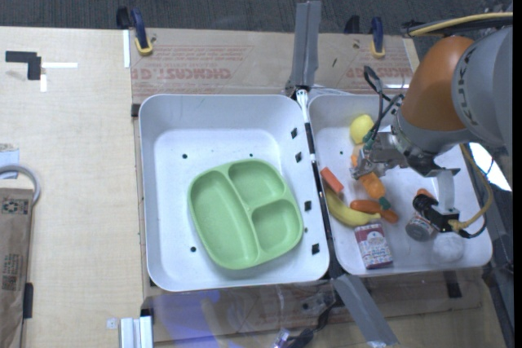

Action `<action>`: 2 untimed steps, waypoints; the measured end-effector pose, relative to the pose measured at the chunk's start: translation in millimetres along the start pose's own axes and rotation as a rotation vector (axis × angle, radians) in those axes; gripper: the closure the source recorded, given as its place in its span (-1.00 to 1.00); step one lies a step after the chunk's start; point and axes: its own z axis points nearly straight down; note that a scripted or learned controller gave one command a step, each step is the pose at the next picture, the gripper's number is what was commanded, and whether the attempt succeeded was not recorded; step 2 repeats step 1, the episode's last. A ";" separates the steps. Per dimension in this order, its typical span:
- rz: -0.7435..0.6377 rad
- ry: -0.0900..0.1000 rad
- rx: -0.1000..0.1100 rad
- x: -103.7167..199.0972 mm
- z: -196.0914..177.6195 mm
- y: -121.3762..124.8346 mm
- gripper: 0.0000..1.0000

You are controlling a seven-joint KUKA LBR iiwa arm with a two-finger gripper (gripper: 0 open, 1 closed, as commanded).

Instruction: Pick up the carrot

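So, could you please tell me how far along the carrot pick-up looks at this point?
Done: the arm has reached into the right bin, and its hand sits low among the toy food. In hand: it hovers just above the carrot, beside the banana. Left: the carrot lies on the bin floor, so gripping and lifting remain.

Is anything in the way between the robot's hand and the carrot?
Nothing visible is. The gripper is low in the right bin, and the carrot lies just below it. The lemon sits behind the gripper and the banana lies beyond the carrot, so neither blocks the way.
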 end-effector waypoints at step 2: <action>-0.275 -0.001 -0.003 26.3 -90.5 -37.2 1.00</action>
